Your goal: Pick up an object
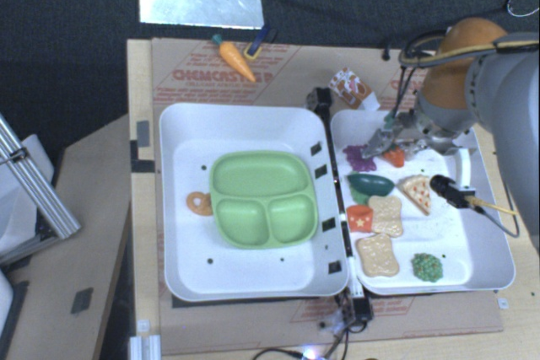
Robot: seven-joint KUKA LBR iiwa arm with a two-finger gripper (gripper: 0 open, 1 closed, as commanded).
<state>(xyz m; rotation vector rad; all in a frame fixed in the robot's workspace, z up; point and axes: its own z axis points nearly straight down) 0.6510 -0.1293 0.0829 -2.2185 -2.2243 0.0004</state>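
We've got the gripper [390, 139] low over the purple toy [361, 156] in the right bin [489, 265], can't tell the jaws' state, so drop straight and centred.

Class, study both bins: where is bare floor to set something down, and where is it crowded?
Free: the left bin around the green tray, apart from the pretzel. Crowded: the right bin, especially by the gripper.

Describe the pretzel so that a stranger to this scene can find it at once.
Look in the left white bin, which holds a green divided plate. The pretzel lies against the plate's left edge. It is small, brown and ring-shaped, the one loose item in that bin.
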